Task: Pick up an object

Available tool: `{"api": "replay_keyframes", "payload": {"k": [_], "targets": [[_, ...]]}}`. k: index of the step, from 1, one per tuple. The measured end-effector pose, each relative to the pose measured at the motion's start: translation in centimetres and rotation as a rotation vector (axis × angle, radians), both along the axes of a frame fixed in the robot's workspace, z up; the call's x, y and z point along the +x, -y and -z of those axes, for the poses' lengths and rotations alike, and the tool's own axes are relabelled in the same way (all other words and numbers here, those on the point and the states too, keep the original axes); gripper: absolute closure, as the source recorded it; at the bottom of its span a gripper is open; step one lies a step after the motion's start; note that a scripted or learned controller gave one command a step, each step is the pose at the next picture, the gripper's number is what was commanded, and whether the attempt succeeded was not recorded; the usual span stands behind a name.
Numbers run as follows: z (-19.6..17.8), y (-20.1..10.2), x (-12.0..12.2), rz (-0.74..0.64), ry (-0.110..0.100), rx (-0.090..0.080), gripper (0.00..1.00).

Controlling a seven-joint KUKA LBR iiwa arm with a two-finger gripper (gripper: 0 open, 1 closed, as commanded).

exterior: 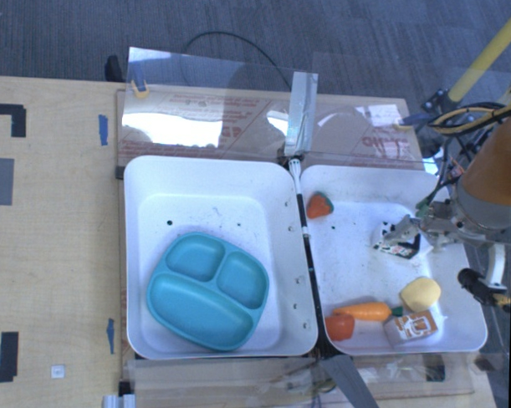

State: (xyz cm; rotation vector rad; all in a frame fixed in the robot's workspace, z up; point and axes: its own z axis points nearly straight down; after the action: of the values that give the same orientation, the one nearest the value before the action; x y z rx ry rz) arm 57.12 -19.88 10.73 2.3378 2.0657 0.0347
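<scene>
- Here's the arm (491, 178) coming in from the right, grey body with the orange band, hanging over the right bin (354, 269).
- The gripper (399, 239) sits low over the middle of that bin's floor, toward its right side — dark fingers against the white, with small white parts among them.
- Jaws: too tangled and small from up here to call; I cannot tell whether they are spread or pressed together, and nothing reads clearly as pinched between them.
- Candidates for the pick, all in the right bin: a small orange-red strawberry-like piece (320, 205) up by the divider, well apart from the gripper.
- Along the near wall — a carrot (365, 311) lying flat, with a red tomato-like piece (340, 327) touching its left end.
- Just right of the carrot, a pale yellow lemon-like lump (421, 293), and touching it below, a small white carton (414, 327) with orange print, lying tilted.
- The gripper is above that cluster in the picture, near the yellow lump but apart from it.
- Left bin (147, 203): a teal divided plate (207, 290) rests in it, three compartments, set toward the near-left corner.
- Behind both bins, a clear plastic screen (208, 114) stands upright.
</scene>
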Motion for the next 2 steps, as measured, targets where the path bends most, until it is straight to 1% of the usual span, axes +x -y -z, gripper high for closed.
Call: {"api": "replay_keyframes", "payload": {"k": [1,2], "targets": [[0.1,0.8,6.2,-0.038,0.005,0.007,0.00],[0.2,0.7,10.1,-0.083,-0.033,0.013,0.00]]}}
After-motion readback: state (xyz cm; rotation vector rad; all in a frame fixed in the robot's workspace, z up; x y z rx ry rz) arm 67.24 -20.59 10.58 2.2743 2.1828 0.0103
